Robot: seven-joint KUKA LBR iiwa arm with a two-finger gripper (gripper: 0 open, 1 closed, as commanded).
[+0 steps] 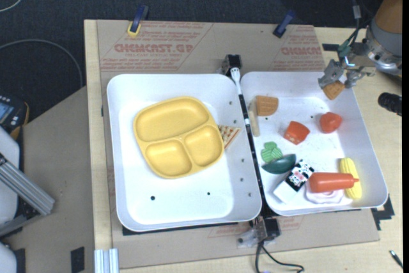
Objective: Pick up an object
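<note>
My gripper [337, 81] hangs over the far right corner of the right bin [367, 137], shut on a small tan-brown piece [333, 91] that shows between and just below its fingertips. Loose in that bin lie an orange bread-like piece [266, 105], two red pieces [296, 132] [330, 121], a green leafy piece [271, 151], a dark green piece [279, 165], a black-and-white block [298, 176], an orange-red carrot [330, 181] and a yellow corn cob [350, 176].
The left bin [128, 201] holds a yellow divided plate [177, 135] and a small waffle piece [229, 134] against its right wall. A ridge [246, 131] separates the bins. Clamps [135, 21] [283, 23] sit on the board's far edge.
</note>
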